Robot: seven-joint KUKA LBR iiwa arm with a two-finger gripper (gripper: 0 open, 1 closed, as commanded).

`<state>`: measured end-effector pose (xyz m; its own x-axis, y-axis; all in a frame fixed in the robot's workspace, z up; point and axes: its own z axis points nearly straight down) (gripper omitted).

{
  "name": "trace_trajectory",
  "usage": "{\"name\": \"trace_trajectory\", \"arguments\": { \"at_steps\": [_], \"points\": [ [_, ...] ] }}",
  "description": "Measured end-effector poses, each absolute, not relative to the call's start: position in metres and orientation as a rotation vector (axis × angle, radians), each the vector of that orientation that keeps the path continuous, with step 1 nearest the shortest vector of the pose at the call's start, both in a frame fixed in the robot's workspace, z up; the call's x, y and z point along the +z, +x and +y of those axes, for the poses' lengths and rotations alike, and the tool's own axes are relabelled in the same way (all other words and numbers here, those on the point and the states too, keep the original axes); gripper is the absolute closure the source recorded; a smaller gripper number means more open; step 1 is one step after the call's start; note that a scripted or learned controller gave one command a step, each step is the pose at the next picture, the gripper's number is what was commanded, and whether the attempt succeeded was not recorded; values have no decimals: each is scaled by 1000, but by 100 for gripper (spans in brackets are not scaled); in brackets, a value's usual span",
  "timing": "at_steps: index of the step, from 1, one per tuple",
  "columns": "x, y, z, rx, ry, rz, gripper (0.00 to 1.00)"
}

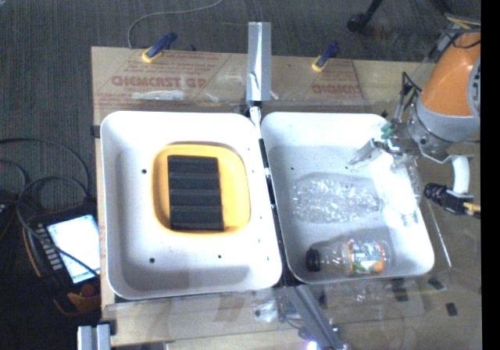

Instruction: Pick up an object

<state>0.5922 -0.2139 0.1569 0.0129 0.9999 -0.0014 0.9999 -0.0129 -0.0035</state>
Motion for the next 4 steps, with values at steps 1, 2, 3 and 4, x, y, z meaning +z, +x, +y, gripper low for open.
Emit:
{"name": "trace_trajectory", "arguments": {
  "at_steps": [1, 2, 3, 4],
  "points": [
    [255, 522, -207, 3, -2350, -2086, 0],
    [229, 558, -140, 3, -2313, -2122, 0],
    [283, 553, -174, 4, -2417, -2007, 0],
    [102, 578, -197, 5, -2538, -1849, 0]
  ]
}}
